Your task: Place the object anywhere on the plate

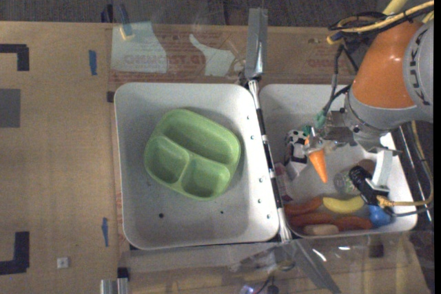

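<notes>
A green plate [193, 153] is lying in the left bin [138, 217], a moulded plastic dish with rounded corners and three shallow compartments, sitting slightly turned against the bin's square walls. The bin itself is a smooth white tray with a few small dark holes in its floor.

The right bin [275, 103] is holding a jumble of toy food. An orange cone, shaped like a carrot [318, 165], is hanging point-down directly under the gripper [315, 145]. Whether the fingers are closed on it cannot be told, since the wrist is covering them from this angle. Just left of the carrot, a small black-and-white toy [297, 148] is standing against the bin's left wall. Along the near edge, a glossy yellow banana [342, 204] is lying above some reddish sausage-like pieces [303, 206], with a blue piece [378, 215] at the right end.

The arm [386, 79] is reaching in from the right, its rounded orange band giving way to a grey wrist, with yellow and black cables looping above it.

Both bins are resting on a tan, wood-grained tabletop [55, 148] marked with blue tape and black patches.
</notes>
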